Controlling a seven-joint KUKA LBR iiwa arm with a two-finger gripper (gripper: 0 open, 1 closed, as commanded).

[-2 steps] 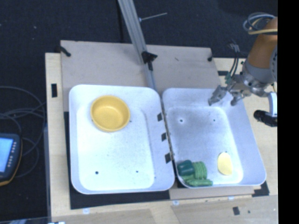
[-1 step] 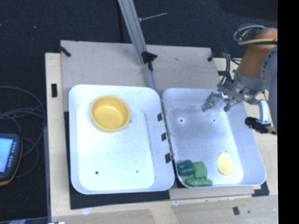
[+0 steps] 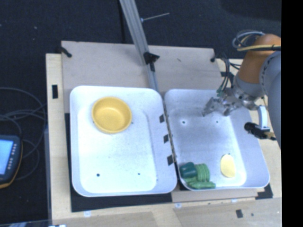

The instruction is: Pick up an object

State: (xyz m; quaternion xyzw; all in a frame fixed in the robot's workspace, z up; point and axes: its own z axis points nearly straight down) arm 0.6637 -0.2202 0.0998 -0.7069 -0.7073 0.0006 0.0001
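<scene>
Near the right bin's front edge lie a green toy and yellow lemon.

Robotics lab test cell. Plywood bench on dark carpet carries two shallow white bins side by side; aluminium strut rises at far centre. Teach pendant with cables lies on floor at left.
</scene>
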